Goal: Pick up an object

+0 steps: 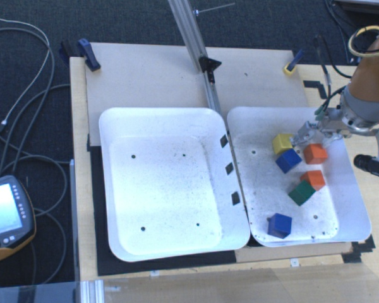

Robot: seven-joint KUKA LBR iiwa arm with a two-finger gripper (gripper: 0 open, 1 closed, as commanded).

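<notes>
Arm enters from frame right, gripper (pixel 305 137) low over right bin (pixel 354 194), upper part. Can't tell claw state. Yellow block (pixel 281 143) & blue block (pixel 288 160) touching, just left of tip; orange block (pixel 315 153) just beside. Mid-bin: 2nd orange block (pixel 314 179) on green block (pixel 300 193). Lone blue block (pixel 279 225) near bottom edge. Left bin (pixel 120 169) at frame centre-left.
</notes>
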